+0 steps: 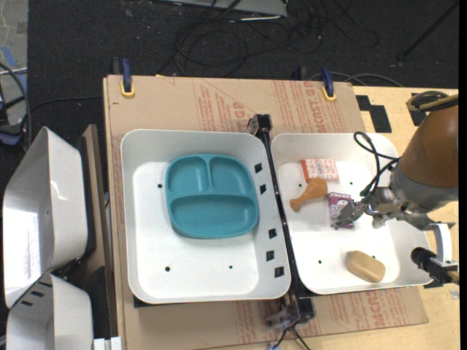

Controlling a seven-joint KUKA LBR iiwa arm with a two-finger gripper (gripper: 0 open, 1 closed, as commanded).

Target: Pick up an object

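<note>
In the right bin (pixel 408 279), near its front edge, lies a tan bread roll (pixel 365 266); it looks light and soft, best pinched across its short side. Just behind, the claw (pixel 349 214) hangs at a small purple packet (pixel 340 208); I cannot tell if it grips. Farther lie a drumstick (pixel 309 193) and a pink box (pixel 319 169).

Bright, even overhead light washes the white bins (pixel 146 217) near glare; shadows stay soft and short; the dark floor (pixel 66 35) looks grainy, with slight softness overall
</note>
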